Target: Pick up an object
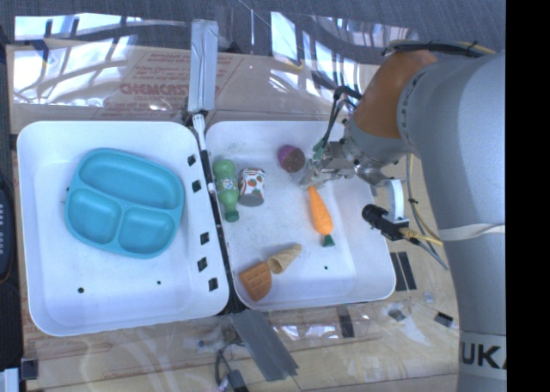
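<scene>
Hovering low in the right white bin [369, 283], with the gripper [316, 168] poised between a round purple plum-like toy [290, 157] and an orange plastic carrot [320, 212], probably lining up on one. Impossible to tell the fingers' state. Lying loose, nothing lifted yet.
</scene>
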Available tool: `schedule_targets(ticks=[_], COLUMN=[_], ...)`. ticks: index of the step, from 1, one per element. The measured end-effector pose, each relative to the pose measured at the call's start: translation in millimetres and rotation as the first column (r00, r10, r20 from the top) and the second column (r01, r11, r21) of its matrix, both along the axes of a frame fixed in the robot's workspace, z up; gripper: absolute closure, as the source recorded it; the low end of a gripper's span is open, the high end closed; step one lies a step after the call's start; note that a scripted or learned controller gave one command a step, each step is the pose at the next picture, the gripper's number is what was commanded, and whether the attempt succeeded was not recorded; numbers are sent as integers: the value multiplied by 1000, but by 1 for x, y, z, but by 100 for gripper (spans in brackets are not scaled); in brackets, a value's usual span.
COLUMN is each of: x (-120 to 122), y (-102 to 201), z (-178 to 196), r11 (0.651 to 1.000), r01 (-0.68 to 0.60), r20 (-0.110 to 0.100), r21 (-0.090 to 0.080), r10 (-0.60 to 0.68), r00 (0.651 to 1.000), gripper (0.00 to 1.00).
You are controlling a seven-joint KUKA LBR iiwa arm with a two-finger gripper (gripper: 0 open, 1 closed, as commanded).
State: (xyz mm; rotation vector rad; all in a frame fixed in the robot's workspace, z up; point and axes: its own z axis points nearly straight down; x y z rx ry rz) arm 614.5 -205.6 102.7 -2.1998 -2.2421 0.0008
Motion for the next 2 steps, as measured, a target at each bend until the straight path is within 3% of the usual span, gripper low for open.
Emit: schedule_targets(ticks=[1,2], x=[-30,-13], y=[68,134], z=[-7,107], r11=[1000,1000], r01=[7,6], r20=[-4,9], r21=[2,2], r10=[-7,-6], r00=[1000,1000], gripper=[100,100])
